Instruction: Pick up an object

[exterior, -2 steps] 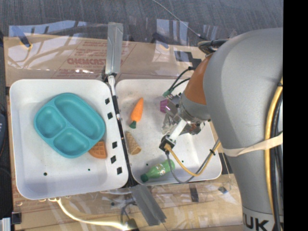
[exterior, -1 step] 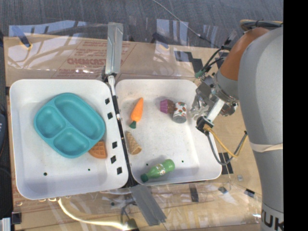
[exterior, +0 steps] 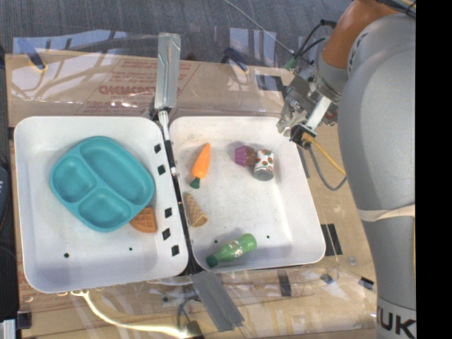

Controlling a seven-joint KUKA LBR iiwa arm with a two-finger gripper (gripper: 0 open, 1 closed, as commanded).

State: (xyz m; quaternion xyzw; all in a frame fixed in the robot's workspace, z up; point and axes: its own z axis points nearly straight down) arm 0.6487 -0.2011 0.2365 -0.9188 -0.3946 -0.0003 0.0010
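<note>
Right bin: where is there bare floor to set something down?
The widest bare patch is in the middle, between the carrot, the can and the green bottle. The bin is crowded on its left side, with carrot and waffle cone near the wall.

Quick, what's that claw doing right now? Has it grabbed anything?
Gripper: whether it is open or closed cannot be told from this view. It sits at the far corner of the right bin.

Smooth grey arm, orange wrist band
</note>
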